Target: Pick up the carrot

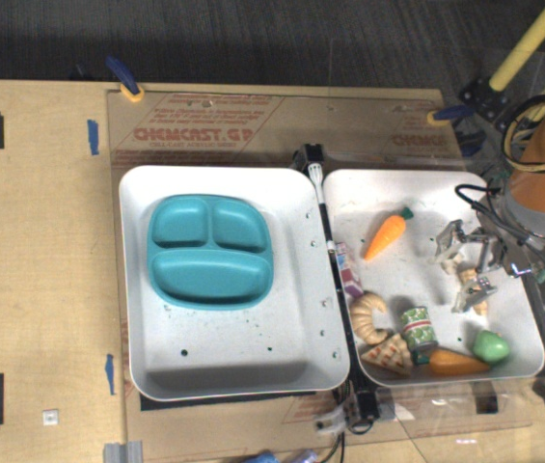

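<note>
orange carrot (pixel 385 236), green top, lying tilted in right bin, upper middle, leafy end pointing up-right.

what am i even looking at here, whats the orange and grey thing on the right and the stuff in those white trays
This is one photo from a camera fixed above a workbench, looking down at a slant. The grey and orange thing at the right is a robot arm reaching in. At its end is the gripper, the metal part it grasps with, hanging over the right bin. Nothing is visibly held in it.

Two shallow white bins sit side by side. The left bin holds a teal divided plate. The right bin holds toy food: the carrot, which the arm is meant to pick up, lying apart toward the upper left of that bin, and along the near edge a pile with a small can, a green round piece and an orange piece.
</note>
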Motion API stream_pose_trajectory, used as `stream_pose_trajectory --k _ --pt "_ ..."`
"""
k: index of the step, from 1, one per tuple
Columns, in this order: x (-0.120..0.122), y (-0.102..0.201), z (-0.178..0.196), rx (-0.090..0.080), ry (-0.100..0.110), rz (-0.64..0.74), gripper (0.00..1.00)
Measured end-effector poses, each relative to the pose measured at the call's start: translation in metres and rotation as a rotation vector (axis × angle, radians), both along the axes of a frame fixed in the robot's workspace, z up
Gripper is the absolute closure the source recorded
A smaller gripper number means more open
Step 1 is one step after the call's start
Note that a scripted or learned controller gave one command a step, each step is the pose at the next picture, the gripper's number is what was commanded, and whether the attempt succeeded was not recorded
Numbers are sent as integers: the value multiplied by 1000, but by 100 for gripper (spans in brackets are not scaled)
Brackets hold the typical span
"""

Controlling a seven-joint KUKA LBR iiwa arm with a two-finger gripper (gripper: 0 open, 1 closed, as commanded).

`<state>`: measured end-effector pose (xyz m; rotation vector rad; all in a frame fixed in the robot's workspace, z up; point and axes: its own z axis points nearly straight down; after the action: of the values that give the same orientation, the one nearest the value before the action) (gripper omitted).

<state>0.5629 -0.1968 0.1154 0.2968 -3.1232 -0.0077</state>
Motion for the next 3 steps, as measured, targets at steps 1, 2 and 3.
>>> stream_pose_trajectory --k 1,2,3 --pt "34 73 -25 -4 -18 248 0" --pt "42 101 -25 -6 -20 186 0" --pt "31 86 -25 -2 -19 73 0"
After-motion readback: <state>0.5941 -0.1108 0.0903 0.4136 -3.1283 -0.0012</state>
